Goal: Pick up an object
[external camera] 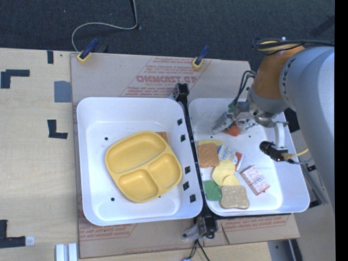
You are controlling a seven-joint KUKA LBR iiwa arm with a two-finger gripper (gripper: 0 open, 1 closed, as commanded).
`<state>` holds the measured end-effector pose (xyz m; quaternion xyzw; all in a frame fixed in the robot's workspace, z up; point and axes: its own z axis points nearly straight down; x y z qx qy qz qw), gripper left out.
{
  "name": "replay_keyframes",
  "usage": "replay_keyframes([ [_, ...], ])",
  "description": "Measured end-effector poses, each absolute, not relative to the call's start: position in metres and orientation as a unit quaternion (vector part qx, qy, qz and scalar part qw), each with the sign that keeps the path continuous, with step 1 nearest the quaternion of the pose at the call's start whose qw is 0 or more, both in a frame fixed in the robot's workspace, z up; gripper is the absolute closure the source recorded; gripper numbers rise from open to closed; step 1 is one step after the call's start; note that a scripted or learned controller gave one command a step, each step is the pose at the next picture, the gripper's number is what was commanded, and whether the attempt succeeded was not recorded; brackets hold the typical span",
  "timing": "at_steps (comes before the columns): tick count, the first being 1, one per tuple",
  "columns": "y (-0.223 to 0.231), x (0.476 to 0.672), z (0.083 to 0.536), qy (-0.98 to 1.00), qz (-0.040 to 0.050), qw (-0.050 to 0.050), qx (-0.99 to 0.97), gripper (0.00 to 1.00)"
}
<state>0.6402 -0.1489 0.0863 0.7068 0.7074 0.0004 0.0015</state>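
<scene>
While the arm is reaching in from the right, we are seeing the tool (232, 123) hanging low in the right bin (293, 203), over a small orange-red object (233, 129); whether it is gripping, we cannot tell. A yellow divided plate (143, 166) is lying in the left bin (89, 145).

Even overhead light, soft shadows, slightly soft focus.

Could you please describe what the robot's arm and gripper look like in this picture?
The arm is a thick, rounded body in light grey, with a broad orange band above the wrist. A thin dark cable loops along the wrist. The gripper at its end is small, of grey metal with slim fingers. A black fitting with a small red light and a yellowish lead sits beside it.
</scene>
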Motion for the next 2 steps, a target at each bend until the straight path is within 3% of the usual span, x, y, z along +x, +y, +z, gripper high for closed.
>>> replay_keyframes([
  [1, -0.142, 0.670, 0.085, 0.708, 0.0006, 0.001, 0.706, 0.00],
  [2, -0.142, 0.669, 0.096, 0.708, 0.0002, 0.001, 0.706, 1.00],
])
